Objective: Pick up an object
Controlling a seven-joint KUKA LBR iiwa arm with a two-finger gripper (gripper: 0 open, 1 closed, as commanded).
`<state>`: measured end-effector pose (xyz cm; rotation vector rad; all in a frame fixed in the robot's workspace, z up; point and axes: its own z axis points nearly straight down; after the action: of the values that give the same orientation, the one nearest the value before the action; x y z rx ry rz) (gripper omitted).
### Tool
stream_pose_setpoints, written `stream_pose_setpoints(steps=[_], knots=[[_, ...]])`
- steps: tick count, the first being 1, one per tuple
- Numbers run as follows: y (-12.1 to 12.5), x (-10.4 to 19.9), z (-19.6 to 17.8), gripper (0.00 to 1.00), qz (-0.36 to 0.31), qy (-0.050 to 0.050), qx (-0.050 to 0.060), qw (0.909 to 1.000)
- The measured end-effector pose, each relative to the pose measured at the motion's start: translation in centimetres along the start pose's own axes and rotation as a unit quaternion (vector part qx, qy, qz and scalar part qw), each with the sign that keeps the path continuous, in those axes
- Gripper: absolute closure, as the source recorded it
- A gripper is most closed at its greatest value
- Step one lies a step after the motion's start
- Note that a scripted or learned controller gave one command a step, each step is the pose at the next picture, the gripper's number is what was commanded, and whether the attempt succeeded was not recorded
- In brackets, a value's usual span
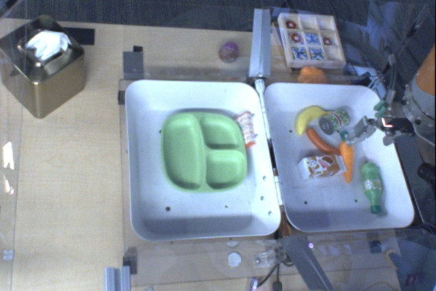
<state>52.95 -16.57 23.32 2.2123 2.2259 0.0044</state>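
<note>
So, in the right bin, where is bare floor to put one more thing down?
The right bin has bare floor along its near edge, below the small carton and left of the green bottle. Its far-left corner, above the banana, is bare too. The middle is crowded: can, two carrots, and the claw.

From my remote seat I saw two bins side by side. The left bin [139, 167] held a divided tray [203, 150], with a small packet [246, 128] just beside the tray's right edge. In the right bin [395, 211] a banana [308, 118] lay at the back, a can [334, 122] just right of it. Two carrots [321, 140] [347, 160] lay in front of those, a small carton [320, 166] between them, and a bottle [371, 186] near the right wall. The gripper [364, 127] sat over the bin's right side, beside the can. Behind the bins lay a game board [312, 41] and a small ball [229, 51]; a box [42, 71] stood far left.
</note>
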Motion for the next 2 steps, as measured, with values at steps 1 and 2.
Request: stream_pose_setpoints(steps=[1,2], knots=[[1.5,-0.5,10.9,0.0,0.036,-0.002,-0.013,0.9993],[3.0,-2.5,14.5,0.0,0.044,-0.001,-0.004,0.999]])
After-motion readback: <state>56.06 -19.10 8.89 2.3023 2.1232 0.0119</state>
